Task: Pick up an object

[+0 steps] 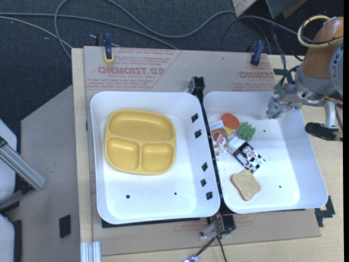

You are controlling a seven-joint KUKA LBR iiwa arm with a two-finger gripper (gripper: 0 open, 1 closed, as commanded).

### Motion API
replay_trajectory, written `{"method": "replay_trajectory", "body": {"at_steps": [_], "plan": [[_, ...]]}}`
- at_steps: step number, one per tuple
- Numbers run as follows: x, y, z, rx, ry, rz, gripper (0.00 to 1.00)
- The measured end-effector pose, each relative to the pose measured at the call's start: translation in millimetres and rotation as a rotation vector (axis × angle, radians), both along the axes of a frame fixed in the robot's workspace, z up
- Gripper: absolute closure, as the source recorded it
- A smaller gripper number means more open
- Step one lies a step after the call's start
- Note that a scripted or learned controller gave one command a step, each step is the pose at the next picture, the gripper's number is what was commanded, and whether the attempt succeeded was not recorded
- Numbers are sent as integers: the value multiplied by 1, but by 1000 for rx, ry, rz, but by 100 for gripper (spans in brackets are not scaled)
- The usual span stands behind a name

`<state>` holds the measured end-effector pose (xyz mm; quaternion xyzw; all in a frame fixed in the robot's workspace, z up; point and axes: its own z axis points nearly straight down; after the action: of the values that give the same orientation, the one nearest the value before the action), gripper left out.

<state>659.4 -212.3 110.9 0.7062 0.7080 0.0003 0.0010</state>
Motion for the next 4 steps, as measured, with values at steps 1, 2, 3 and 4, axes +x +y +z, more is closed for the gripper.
{"method": "replay_trajectory", "body": {"at_steps": [1, 2, 3, 4], "plan": [[3, -10, 57, -2, -5, -2, 100], [1, -6, 104, -1, -5, -1, 100], [2, -6, 159, -2, -6, -1, 100], [-26, 36, 161, 3, 3, 1, 100]]}}
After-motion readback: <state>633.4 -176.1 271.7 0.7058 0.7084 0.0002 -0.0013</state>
